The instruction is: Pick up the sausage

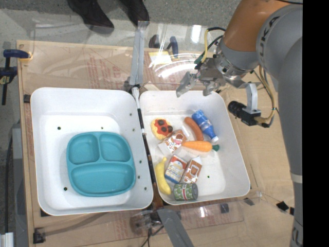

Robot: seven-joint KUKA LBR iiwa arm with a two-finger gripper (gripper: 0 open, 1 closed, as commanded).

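- Leftmost on the bench: left bin, white and shallow, holding a teal divided tray (three compartments, nothing in them) that lies flat, nearer the bin's right wall.
- Between the bins: their inner rims meet along a dark seam; a clear upright panel stands at the far end of it.
- Right bin: all the toy food sits here, bunched toward the left and middle.
- Along its left wall: banana, lying lengthwise.
- Far left of the pile: pizza slice.
- Near side: two small cartons side by side, green can just in front of them.
- Middle: carrot lying crosswise, touching a small packet on its left.
- Sausage: red-brown, slanted, just behind the carrot and right beside the blue bottle (touching or nearly so, can't tell).
- Gripper: hovers over the right bin's far rim, fingers spread, nothing between them; well apart from the sausage.
- Right: grey arm with the orange band enters from that side.
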